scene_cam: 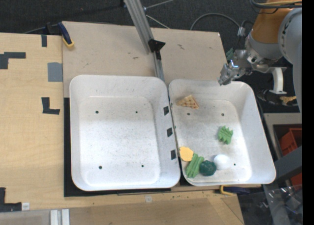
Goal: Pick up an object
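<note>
Down at the near edge of the right bin (262, 136) there's a little cluster of stuff: a yellow piece (186, 154) right against the left wall, a light green ridged thing (195, 165) just beside it, then a dark green ball (207, 168) touching a white ball (221, 161). A bit further up toward the right wall sits a small bright green leafy piece (225, 134) on its own. Up near the far left corner of that same bin is a tan wedge (188, 102), looks kinda like a cracker or pizza slice.

The left bin (78, 121) sits right next to it, edges touching.

Further back, the tool (227, 76) is over the far edge of the right bin, near its far right corner, well apart from all the pieces. Nothing's between its tips, but honestly I can't tell if it's released or clenched from this angle. The arm (274, 20) comes in from the right behind it.
</note>
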Robot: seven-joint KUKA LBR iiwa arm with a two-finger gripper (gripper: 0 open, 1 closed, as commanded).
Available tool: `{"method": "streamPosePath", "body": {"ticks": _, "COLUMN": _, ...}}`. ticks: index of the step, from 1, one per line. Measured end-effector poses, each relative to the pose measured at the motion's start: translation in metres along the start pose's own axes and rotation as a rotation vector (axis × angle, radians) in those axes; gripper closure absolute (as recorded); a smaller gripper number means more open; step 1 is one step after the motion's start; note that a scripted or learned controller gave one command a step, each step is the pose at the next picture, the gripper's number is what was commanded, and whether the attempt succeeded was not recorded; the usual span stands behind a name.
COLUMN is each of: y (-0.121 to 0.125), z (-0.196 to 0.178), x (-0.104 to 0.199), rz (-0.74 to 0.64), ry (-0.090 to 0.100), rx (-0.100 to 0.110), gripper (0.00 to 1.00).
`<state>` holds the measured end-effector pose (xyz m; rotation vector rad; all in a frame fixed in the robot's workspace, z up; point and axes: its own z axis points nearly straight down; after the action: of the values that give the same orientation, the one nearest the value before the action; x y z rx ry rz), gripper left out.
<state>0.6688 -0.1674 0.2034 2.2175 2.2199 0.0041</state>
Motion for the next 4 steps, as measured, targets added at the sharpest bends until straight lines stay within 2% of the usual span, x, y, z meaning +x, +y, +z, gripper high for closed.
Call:
{"method": "streamPosePath", "body": {"ticks": 1, "y": 0.001, "z": -0.031, "x": 0.0, "rz": 0.0, "ry": 0.0, "rx": 0.001, "gripper": 1.0}}
{"method": "streamPosePath", "body": {"ticks": 3, "y": -0.014, "z": -0.028, "x": 0.097, "rz": -0.005, "ry": 0.003, "rx": 0.007, "gripper": 1.0}}
{"method": "streamPosePath", "body": {"ticks": 4, "y": -0.009, "z": -0.019, "x": 0.157, "rz": -0.006, "ry": 0.003, "rx": 0.008, "gripper": 1.0}}
